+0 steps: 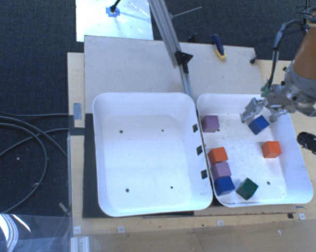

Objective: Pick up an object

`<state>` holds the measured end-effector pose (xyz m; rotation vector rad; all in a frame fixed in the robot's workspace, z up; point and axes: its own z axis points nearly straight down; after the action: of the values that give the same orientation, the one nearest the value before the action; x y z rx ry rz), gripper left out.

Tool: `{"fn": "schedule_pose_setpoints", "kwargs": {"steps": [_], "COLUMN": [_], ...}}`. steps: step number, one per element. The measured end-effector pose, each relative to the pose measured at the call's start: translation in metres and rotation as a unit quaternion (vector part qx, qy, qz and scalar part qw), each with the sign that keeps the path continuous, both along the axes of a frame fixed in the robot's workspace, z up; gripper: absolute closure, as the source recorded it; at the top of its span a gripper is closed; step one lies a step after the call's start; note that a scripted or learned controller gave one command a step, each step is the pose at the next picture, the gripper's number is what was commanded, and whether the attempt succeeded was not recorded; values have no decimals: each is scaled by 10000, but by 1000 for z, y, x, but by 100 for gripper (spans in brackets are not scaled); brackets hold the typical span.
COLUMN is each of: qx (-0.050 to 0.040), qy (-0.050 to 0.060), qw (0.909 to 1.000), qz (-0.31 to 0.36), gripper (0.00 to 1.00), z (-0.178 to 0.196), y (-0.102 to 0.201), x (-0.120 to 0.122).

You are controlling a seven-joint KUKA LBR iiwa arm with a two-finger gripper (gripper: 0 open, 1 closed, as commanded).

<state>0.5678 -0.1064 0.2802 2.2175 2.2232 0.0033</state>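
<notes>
Small blue cube beside the gripper in the right white bin.

The cube is a plain, solid blue block, tilted, lying toward the bin's far right. The grey arm with its orange band reaches in from the right, wrist low over the bin. The gripper hangs just above the cube's far side; its state cannot be told.
</notes>
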Motion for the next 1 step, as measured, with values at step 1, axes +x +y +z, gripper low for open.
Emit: {"fn": "schedule_pose_setpoints", "kwargs": {"steps": [1], "qx": [15], "qy": [-22], "qw": [10000], "qz": [55], "gripper": [0], "z": [65], "y": [75], "x": [-71]}}
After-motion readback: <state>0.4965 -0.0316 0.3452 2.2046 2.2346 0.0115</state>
